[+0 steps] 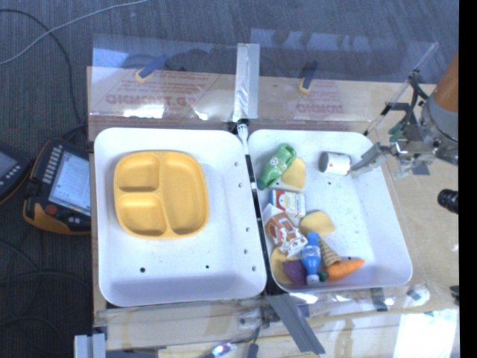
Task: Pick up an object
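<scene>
Here, far to the left on the grey floor, lies a control pad (59, 189) with an orange edge and a little screen. Next comes the left white bin (179, 274). A yellow plate (160, 193) with three sections lies flat in it, nearer its left side.

The right white bin (373, 222) sits just beside the first one, and the two touch along the middle. Most of the toys are bunched up along its left wall. At the top is a green toy (276, 164), with a yellow piece (296, 174) touching it on the right. Below them is a small red and white carton (287, 201), and below that a red and white packet (285, 233) with a picture on it. A yellow chip-shaped piece (317, 221) lies just beside the packet. Near the bottom edge a blue bottle (311, 258) lies tilted over a purple thing (294, 273), and an orange carrot (344, 268) lies next to them.

A small white cylinder (335, 163) lies on its side by itself near the top of the bin, well apart from the pile.

The gripper (402, 154) hangs over the right rim of this bin, near the top right corner. A thin grey finger (365, 161) points left toward the cylinder. I cannot tell how wide the jaws are, and nothing can be seen between them.
</scene>
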Available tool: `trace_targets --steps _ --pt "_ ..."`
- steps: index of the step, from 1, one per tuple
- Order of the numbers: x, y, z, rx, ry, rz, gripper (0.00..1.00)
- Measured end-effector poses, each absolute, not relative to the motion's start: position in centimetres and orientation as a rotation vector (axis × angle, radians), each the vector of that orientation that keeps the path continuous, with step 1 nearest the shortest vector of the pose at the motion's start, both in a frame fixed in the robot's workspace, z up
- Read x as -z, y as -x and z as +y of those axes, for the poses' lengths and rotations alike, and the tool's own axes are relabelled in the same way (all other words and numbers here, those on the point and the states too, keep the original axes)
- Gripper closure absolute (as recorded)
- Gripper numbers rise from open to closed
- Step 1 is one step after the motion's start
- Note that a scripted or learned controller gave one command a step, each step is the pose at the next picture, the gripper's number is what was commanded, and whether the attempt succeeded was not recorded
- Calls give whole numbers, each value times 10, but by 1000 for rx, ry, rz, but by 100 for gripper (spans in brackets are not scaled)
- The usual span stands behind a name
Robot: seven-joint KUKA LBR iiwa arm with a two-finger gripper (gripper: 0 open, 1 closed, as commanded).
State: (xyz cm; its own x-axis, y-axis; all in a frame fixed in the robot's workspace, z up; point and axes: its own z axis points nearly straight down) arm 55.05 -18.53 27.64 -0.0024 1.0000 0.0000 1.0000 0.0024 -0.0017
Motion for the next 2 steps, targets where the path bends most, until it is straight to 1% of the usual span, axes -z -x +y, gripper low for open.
trace_targets --steps 1,2 --pt "-185 -548 -129 -4 2293 -2142 0" --pt "-102 -614 -105 -5 2304 -2133 0"
